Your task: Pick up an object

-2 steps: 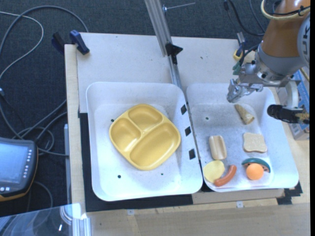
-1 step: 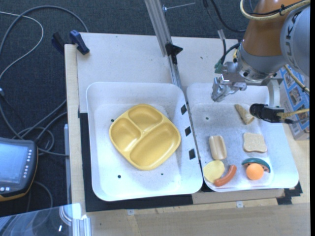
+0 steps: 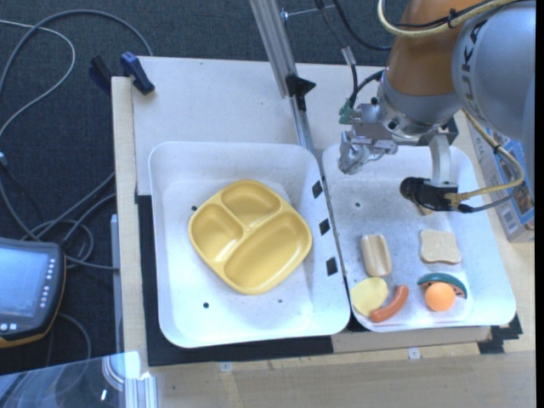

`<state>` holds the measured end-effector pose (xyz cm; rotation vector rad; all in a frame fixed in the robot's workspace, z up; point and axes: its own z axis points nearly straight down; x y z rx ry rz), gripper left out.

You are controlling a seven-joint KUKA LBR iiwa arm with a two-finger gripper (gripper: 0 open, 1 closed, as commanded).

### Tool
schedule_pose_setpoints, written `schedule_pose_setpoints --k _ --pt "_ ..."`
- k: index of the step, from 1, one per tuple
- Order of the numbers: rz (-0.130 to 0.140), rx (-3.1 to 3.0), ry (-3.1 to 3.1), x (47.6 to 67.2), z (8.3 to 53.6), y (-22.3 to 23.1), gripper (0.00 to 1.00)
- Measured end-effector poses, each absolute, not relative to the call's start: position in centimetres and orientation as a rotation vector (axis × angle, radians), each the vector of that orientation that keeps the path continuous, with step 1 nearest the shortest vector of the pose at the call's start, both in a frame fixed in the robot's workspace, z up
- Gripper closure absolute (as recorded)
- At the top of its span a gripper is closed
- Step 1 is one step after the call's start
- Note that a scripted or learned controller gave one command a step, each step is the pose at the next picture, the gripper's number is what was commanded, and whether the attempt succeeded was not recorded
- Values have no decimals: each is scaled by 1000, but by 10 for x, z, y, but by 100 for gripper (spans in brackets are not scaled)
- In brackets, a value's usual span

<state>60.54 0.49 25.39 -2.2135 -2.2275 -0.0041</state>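
The gripper (image 3: 354, 161) hangs over the right bin's (image 3: 501, 287) upper left, fingers seemingly together, clamping nothing; hot-dog bun (image 3: 376, 254), toast (image 3: 439, 246) and orange (image 3: 439, 297) lie lower right.

A blue clamp (image 3: 136, 70) grips the back left corner of the surface (image 3: 212, 100). Black cables (image 3: 59, 75) trail over the dark floor, beside a handheld screen (image 3: 25, 291) lower left.

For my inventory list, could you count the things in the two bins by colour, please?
Yellow: 2, the divided plate and a round piece
Tan: 2, the bun and the bread slice
Orange: 1, the ball
Red: 1, the sausage
Teal: 1, the ring
Total: 7
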Motion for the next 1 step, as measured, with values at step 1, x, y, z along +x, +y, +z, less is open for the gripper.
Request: schedule_pose_setpoints --k 1 --pt "1 -2212 -2225 599 246 50 100"
